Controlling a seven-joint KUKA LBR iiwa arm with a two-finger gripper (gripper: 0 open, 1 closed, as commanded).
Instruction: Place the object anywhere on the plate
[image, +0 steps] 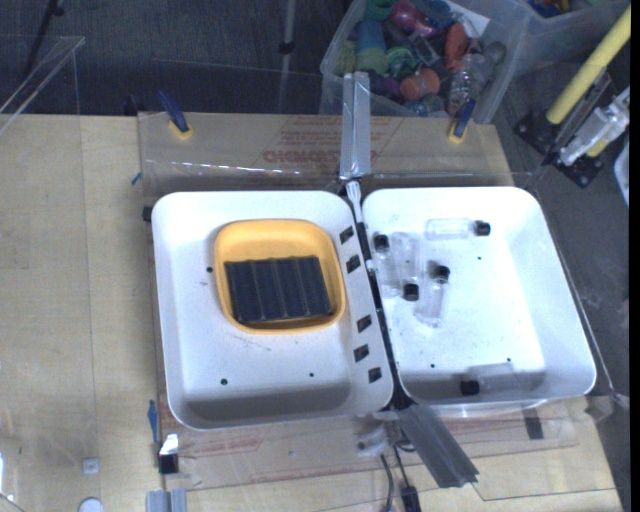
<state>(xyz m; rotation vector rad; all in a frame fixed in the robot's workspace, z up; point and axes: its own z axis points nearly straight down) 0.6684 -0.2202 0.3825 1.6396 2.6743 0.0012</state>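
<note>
A rounded-square yellow plate (278, 275) carries a dark ribbed rectangular object (277, 288). Clear plastic vials (420, 275) with black caps lie at three o'clock of it. The gripper's state cannot be told.

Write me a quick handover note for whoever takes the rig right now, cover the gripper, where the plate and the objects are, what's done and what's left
Gripper: nothing to report on it from the camera view at this moment.
Plate: the yellow plate sits in the left bin, with a dark ribbed block lying flat on it.
Objects: several clear vials with black caps lie scattered in the right bin, mostly in its left half; one more lies by the near wall.
Done: the dark block is on the plate.
Left: whether any vial should also go over is unclear; none is on the plate yet.
</note>
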